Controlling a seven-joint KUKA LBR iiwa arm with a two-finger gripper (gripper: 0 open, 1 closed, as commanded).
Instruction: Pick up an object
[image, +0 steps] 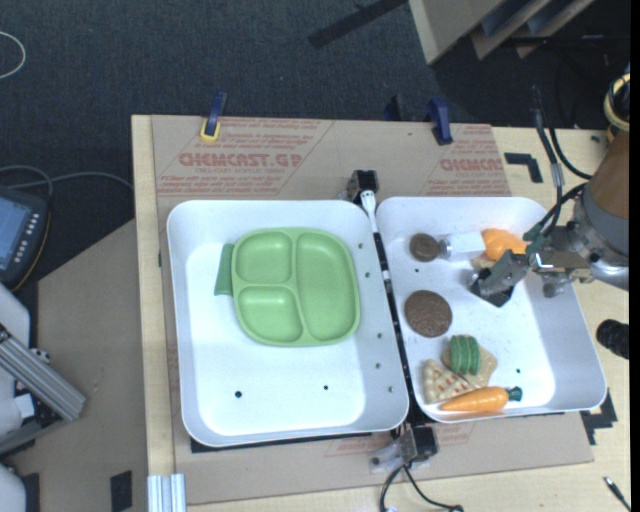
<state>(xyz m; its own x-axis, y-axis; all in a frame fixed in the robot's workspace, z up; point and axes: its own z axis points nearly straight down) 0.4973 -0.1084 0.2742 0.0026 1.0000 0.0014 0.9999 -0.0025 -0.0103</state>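
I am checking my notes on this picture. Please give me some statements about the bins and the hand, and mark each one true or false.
1. The green plate lies in the left bin. True.
2. The carrot lies at the near edge of the right bin. True.
3. The hand hangs over the left bin. False: it is over the right bin, near its far side.
4. The large brown disc rests on the green plate. False: it lies in the right bin.
5. The plate has three compartments. True.
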